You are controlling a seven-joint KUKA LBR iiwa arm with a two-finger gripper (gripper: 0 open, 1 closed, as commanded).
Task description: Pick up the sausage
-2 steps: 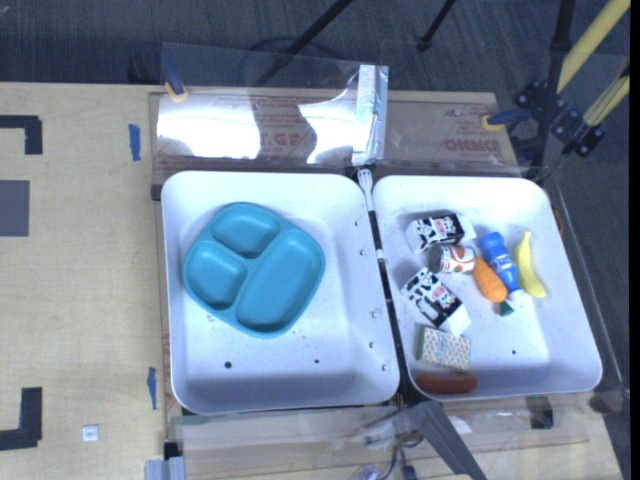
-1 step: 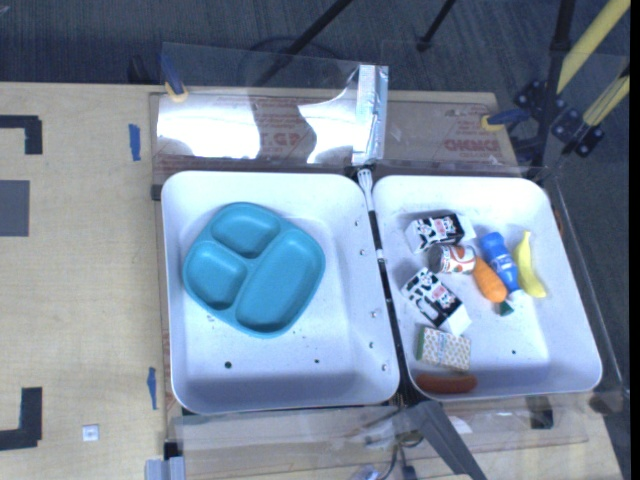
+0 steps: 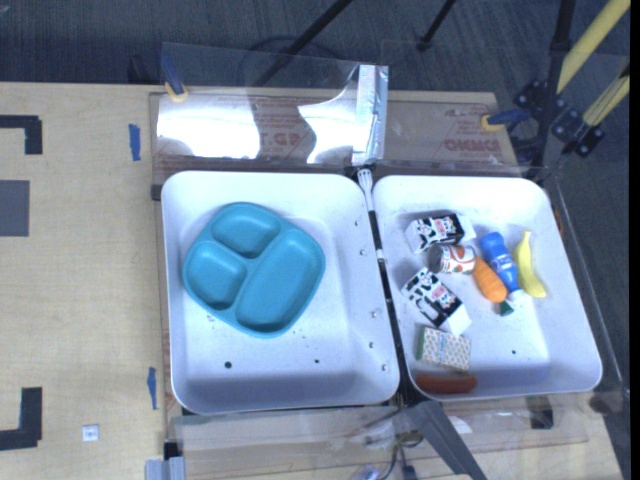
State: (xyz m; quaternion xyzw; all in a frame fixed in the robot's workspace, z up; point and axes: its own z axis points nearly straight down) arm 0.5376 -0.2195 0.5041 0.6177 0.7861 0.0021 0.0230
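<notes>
A wooden bench [image 3: 80, 298] bears two white bins. The sausage [image 3: 445, 383] lies against the right bin's [image 3: 570, 358] near edge, below a patterned packet [image 3: 445, 348].

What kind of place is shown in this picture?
Probably a robotics lab: two white bins on a wooden bench, toy food such as a sausage, and tripod legs on carpet.
</notes>
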